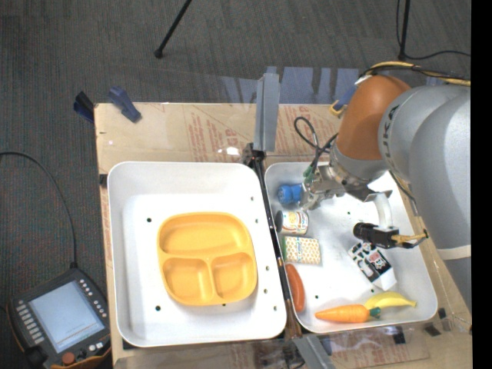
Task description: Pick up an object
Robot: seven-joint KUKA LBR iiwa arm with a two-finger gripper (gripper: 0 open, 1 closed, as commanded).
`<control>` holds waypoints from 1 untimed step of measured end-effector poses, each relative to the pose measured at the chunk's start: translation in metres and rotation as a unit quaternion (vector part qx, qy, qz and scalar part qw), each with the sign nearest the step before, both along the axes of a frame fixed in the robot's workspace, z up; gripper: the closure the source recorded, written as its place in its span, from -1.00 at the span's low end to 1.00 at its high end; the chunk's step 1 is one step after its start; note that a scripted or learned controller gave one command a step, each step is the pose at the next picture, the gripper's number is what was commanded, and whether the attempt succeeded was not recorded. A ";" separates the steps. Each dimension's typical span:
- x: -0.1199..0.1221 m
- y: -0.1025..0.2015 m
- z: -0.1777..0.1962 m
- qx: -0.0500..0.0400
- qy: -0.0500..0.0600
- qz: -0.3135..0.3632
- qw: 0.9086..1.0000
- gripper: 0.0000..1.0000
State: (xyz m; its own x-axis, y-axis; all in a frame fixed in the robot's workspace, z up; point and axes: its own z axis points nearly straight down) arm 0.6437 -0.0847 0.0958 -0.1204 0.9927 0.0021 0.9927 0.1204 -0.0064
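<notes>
My gripper [313,194] hangs low over the back left part of the right bin [419,283], just right of a blue object [289,194]. Nothing shows held in it. In front of the gripper stands a small can [294,221], and a pale patterned box [302,249] lies in front of that. A red-orange sausage-shaped thing [295,287] lies along the bin's left wall. A carrot [344,313] and a banana [392,302] rest at the front. A black-and-white packet [373,261] lies to the right.
The left bin [127,206] holds a yellow divided plate [207,256]. A grey upright post [267,118] stands behind the wall between the bins. The arm's orange band and grey body cover the right bin's back right corner.
</notes>
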 end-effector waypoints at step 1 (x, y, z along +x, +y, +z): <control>-0.010 -0.019 0.114 0.000 -0.003 0.132 0.991 1.00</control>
